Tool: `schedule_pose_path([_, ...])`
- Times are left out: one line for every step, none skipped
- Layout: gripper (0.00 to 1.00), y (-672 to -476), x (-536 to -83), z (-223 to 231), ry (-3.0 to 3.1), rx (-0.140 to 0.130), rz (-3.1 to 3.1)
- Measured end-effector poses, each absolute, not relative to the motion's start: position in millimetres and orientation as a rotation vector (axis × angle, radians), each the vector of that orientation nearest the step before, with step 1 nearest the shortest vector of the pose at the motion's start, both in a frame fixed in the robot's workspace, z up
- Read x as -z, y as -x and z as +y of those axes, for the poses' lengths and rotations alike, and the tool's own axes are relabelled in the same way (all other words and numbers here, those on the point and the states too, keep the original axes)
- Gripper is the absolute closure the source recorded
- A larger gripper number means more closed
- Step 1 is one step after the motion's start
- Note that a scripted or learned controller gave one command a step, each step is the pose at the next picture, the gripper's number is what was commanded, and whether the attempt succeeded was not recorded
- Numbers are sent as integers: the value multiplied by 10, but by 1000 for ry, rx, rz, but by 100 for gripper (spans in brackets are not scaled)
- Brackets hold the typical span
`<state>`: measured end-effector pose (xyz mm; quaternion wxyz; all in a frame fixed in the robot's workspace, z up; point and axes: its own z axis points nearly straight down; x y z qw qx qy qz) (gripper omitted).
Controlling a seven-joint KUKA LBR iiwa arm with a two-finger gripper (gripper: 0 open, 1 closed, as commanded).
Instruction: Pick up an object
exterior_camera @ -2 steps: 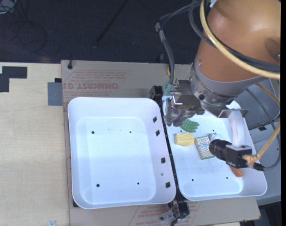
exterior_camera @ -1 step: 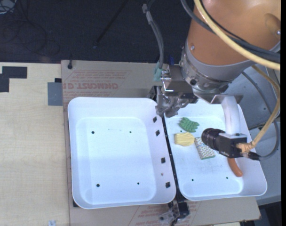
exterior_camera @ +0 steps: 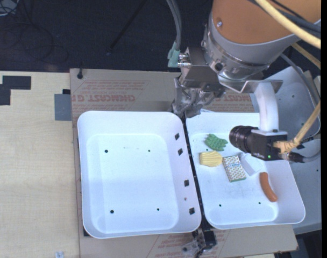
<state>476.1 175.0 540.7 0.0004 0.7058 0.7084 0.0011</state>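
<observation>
The right bin holds several small objects. A green leafy piece lies near its back left, with a yellow ridged piece just in front of it. A small patterned box sits to the right of the yellow piece. An orange sausage lies near the bin's right side. My gripper hangs over the back rim where the two bins meet, behind and to the left of the green piece. I see nothing held in it.
The left bin lies beside the right one, on brown cardboard. A black cylindrical device on a white bracket reaches over the right bin's back right. The arm's large grey and orange body looms above.
</observation>
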Motion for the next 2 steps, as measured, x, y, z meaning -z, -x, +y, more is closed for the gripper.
schedule_pose_path([100, -4758, -5369, 2073, -2219, 5, 2227])
schedule_pose_path([100, -4911, -5364, 2451, -2219, 6, 2226])
